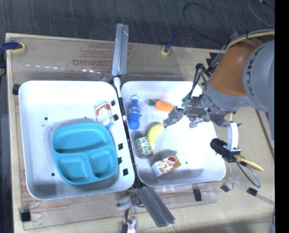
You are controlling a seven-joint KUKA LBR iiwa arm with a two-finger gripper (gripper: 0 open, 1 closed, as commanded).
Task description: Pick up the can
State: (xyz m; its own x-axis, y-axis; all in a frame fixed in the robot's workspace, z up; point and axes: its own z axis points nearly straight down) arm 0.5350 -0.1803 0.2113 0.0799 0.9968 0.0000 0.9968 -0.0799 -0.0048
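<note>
Can (pixel 144 146) sits upright in my right bin (pixel 207 171), touching the lemon (pixel 155 132); my gripper (pixel 182 117) hovers nearby, fingers spread, nothing between them.

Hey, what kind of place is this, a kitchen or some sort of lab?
Most likely a robotics lab: a grey arm's gripper over two shallow white bins clamped to a bench, with a small green can among test items.

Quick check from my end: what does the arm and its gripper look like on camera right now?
The arm is grey and rounded with a broad orange band above the wrist. The gripper is dark grey metal with two slim fingers. A black cylindrical attachment with yellowish cable hangs near the wrist.
</note>
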